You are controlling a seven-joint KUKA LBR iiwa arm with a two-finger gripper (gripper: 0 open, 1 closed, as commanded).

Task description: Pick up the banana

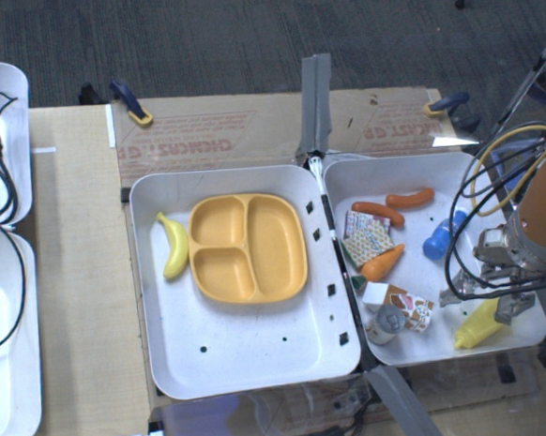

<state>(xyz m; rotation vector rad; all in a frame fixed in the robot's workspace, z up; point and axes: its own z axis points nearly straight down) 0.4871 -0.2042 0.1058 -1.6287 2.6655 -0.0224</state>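
The yellow banana (173,247) lies in the left bin (246,355), along its left wall and just left of a yellow divided plate (249,247). My gripper (490,289) hangs over the right side of the right bin (509,344), just above a yellow squeeze bottle (476,327). That puts it far to the right of the banana, with the plate and the wall between the bins lying in between. Cables and the wrist body cover much of the gripper.
The right bin holds two red-orange sausages (410,198), a carrot (382,264), a blue object (441,238), a patterned packet (365,236), a small carton (410,309) and a grey can (388,322). A grey divider post (316,105) stands behind the bins.
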